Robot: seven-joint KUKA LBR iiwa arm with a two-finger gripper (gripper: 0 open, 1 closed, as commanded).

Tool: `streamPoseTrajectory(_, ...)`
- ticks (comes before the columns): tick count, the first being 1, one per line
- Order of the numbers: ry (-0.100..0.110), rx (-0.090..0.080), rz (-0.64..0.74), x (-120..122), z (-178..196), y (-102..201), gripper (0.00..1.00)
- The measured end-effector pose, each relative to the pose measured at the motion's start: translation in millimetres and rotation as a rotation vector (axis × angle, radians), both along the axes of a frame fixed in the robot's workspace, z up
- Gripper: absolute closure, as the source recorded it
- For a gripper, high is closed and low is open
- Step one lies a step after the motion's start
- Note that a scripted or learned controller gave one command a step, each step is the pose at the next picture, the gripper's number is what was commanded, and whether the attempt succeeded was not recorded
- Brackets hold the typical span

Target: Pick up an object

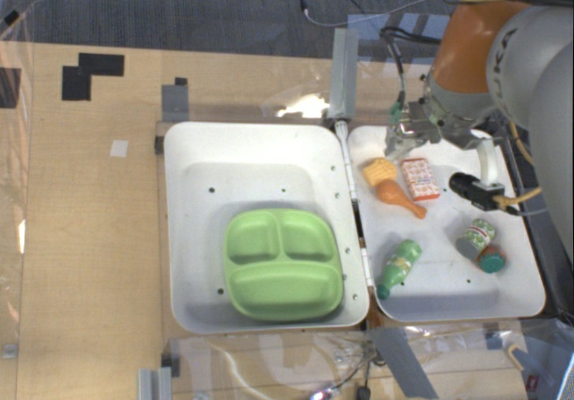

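End effector: the end effector [408, 132] hangs over the far edge of the right bin [448, 277], near that bin's far left corner; whether it is spread or pressed together I cannot tell, and nothing shows in its grasp.
Nearest objects: a red-and-white box [419, 179] lies just in front of it, beside an orange-and-yellow toy [395, 187].
Right bin, near edge: a green bottle [397, 268] lies tilted by the near left corner.
Right bin, right edge: a small can [482, 244] with a red end lies on its side.
Left bin: the left bin [233, 160] carries a green divided plate [282, 264] towards its near edge.
Surface: both bins sit side by side, touching, on the pale wooden surface [90, 210].
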State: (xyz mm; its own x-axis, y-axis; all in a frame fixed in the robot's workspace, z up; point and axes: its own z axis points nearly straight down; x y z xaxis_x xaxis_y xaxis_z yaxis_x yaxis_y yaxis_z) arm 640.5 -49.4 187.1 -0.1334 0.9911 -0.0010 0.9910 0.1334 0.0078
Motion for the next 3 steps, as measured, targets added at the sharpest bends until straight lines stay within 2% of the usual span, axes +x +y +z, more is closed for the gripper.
streamPoseTrajectory(1, 0.001, -0.001, 0.0, -0.3, -0.4, -0.5, 0.0)
streamPoseTrajectory(2, 0.003, -0.002, 0.087, -32.5, -27.2, -77.1, 0.0)
streamPoseTrajectory(3, -0.003, -0.004, 0.211, -4.2, -98.2, -100.4, 0.0)
